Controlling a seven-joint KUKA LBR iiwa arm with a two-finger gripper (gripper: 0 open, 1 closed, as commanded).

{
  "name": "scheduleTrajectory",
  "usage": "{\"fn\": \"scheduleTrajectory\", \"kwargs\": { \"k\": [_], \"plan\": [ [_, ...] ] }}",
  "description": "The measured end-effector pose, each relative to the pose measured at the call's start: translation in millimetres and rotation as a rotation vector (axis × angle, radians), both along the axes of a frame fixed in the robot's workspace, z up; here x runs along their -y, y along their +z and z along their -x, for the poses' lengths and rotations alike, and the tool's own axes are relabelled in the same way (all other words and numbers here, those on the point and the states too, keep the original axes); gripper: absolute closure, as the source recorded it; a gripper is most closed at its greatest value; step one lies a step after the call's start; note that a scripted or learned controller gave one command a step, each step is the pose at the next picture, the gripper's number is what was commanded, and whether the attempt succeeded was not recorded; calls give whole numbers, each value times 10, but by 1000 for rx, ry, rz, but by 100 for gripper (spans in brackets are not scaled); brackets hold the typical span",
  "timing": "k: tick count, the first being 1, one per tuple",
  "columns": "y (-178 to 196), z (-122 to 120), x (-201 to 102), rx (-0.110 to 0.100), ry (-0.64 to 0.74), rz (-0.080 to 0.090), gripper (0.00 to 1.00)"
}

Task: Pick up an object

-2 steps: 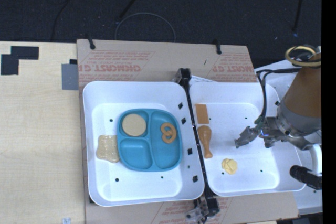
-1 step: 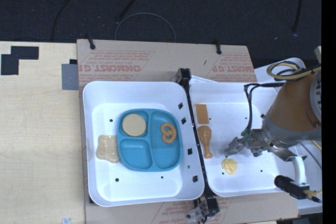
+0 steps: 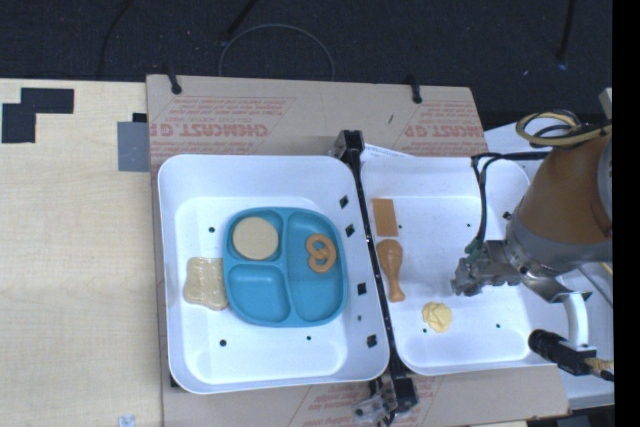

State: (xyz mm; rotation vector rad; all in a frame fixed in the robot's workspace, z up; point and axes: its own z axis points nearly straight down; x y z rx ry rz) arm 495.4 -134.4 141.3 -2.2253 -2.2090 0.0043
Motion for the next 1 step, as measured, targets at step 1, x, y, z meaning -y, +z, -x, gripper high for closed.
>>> {"fn": "scheduleTrajectory", "kwargs": {
  "k": [1],
  "plan": [
    [420, 19, 28, 6, 3, 2, 100]
  ]
}}
